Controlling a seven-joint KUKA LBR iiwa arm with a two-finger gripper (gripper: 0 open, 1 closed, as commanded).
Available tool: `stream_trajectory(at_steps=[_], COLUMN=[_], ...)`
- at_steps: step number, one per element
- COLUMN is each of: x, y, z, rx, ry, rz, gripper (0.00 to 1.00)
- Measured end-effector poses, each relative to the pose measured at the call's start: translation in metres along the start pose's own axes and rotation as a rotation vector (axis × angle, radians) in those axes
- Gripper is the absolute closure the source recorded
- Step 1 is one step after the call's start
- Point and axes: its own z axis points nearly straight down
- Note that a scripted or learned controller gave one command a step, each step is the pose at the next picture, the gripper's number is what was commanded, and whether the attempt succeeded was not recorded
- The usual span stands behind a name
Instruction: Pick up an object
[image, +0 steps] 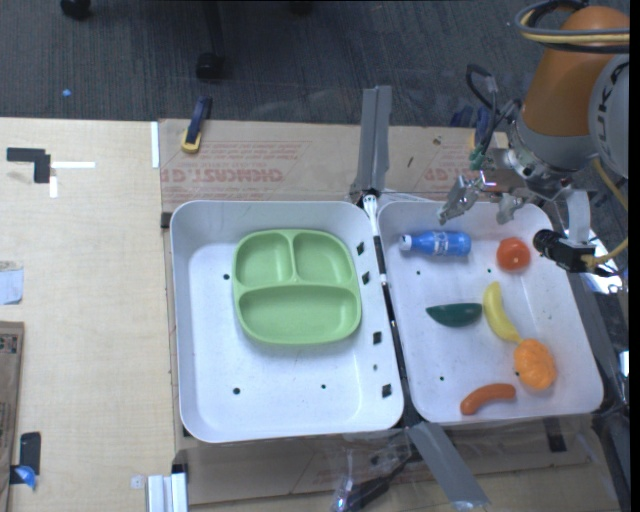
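My gripper (483, 207) hangs over the far edge of the right bin (575, 395), open, with nothing between its fingers. Just below it a blue bottle (435, 243) lies on its side. A small red tomato (513, 254) sits to the right of the bottle. Nearer the middle of the bin lie a yellow banana (498, 312) and a dark green piece (455, 314). Toward the front are an orange fruit (535, 364) and an orange-red sausage-shaped item (488, 398).
The left bin (200, 390) holds a light green divided plate (297, 286). A grey metal bar (375, 140) stands at the seam between the bins at the back. A black cable end (560, 248) hangs by the right bin's rim.
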Motion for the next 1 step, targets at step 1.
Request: stream_trajectory(at_steps=[1], x=[-0.0773], y=[-0.009], z=[0.0989], rx=[-0.013], ry=[0.001], rz=[-0.18], gripper=[0.0])
